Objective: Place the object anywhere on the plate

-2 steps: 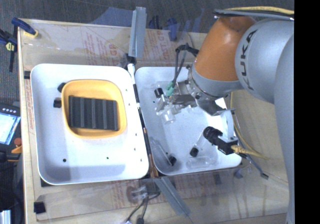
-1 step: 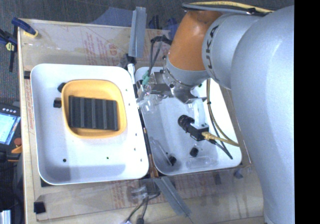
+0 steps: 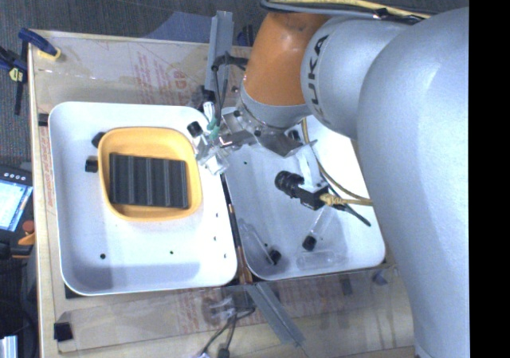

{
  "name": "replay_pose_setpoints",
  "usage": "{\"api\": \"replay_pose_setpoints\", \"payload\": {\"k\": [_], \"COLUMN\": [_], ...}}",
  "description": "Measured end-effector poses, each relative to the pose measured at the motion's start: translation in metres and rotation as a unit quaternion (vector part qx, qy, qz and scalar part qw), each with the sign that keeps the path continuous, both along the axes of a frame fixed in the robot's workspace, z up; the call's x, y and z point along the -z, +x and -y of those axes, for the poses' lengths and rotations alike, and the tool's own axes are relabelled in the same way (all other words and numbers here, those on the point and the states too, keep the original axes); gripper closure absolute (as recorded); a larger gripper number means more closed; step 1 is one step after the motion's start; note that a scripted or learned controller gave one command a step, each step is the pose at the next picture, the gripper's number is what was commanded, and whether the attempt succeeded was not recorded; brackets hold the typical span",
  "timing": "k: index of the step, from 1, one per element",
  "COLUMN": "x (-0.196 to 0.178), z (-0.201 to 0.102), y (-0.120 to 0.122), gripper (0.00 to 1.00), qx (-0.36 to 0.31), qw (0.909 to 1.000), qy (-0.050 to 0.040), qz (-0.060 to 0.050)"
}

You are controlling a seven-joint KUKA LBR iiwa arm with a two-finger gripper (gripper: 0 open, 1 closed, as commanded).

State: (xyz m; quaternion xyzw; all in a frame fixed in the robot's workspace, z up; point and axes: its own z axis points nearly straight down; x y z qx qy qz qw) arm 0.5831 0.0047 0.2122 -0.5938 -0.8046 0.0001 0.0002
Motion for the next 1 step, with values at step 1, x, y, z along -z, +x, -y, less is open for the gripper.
{"api": "replay_pose_setpoints", "payload": {"k": [1], "x": [-0.0001], "z": [0.0000], "y": [0.0001], "gripper": [0.00], "qx": [0.000], "qw": [1.0000], "qy": [0.0000], "qz": [0.000]}}
